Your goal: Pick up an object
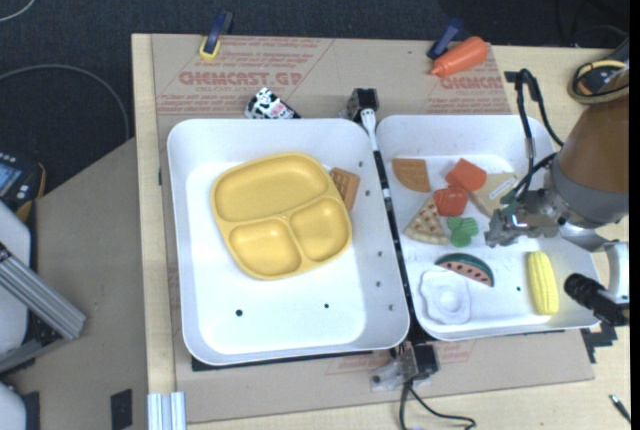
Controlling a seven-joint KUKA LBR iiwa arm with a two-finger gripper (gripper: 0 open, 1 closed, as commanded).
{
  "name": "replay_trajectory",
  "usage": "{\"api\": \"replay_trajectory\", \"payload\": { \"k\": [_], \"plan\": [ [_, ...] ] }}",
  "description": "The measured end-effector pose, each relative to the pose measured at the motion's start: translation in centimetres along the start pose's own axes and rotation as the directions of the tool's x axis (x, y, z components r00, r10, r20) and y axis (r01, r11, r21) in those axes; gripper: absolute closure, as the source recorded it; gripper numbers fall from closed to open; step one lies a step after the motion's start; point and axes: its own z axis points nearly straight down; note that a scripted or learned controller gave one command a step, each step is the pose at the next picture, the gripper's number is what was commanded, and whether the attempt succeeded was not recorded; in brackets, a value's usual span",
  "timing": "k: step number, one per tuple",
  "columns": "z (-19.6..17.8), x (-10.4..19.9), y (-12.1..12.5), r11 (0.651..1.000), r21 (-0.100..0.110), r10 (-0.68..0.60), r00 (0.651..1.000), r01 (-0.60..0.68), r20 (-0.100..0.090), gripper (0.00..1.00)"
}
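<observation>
One fried egg and one corn cob lie nearest; my gripper hovers above, finger state undeterminable, arm entering from right.

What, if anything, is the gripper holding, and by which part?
Nothing visibly: the gripper hangs over the right bin beside the toy food, nothing seen between its fingers.

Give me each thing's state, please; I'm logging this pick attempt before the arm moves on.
gripper: low over the right bin, nothing seen in its grasp
yellow divided plate: upright in the left bin, compartments bare
corn cob: lying flat, apart from the gripper
watermelon slice: lying flat
pizza slice: lying flat
right bin: holding the toy food
</observation>
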Motion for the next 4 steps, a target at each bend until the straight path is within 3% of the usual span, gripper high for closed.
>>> {"api": "replay_trajectory", "payload": {
  "k": [1,2,4],
  "plan": [
    [-5.7,1.0,0.3,1.000,-0.002,-0.001,1.000,0.001,-0.001,1.00],
    [-7.6,1.0,0.4,1.000,0.000,0.000,1.000,0.000,-0.001,1.00],
    [-8.2,9.3,8.1,1.000,0.000,-0.004,1.000,0.004,-0.003,1.00]
  ]
}}
